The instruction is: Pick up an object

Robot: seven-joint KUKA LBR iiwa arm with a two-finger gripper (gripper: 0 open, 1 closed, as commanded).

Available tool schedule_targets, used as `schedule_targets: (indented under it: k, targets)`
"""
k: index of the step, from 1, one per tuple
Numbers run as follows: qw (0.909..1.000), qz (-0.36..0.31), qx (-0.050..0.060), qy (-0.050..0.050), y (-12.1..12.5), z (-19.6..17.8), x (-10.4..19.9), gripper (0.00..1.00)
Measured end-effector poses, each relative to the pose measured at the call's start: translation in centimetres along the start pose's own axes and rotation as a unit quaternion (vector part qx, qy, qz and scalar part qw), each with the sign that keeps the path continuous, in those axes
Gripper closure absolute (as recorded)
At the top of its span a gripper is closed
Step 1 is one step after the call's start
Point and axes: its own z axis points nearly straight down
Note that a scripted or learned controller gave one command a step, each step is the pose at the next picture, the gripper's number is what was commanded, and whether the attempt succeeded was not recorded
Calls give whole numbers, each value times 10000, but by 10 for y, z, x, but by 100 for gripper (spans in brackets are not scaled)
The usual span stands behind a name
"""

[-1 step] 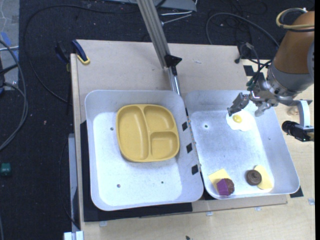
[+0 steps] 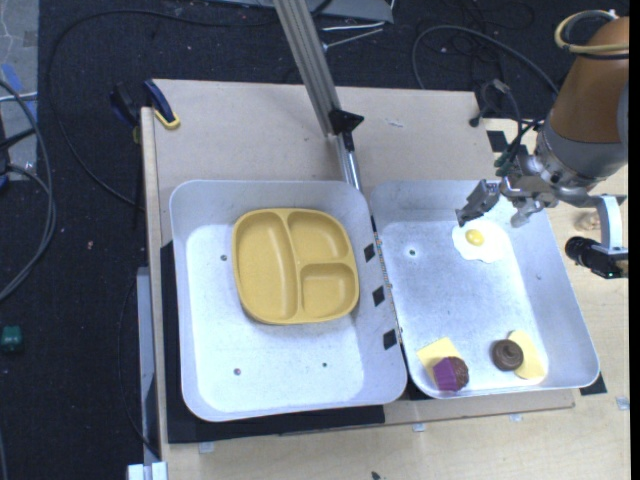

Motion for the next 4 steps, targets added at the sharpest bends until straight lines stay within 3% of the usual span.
schedule_targets:
  k: [3,4]
  targets:
    - [10000,3,5,-6,7,136,4,0]
    - [10000,4,-13,-11,8,124,4,100]
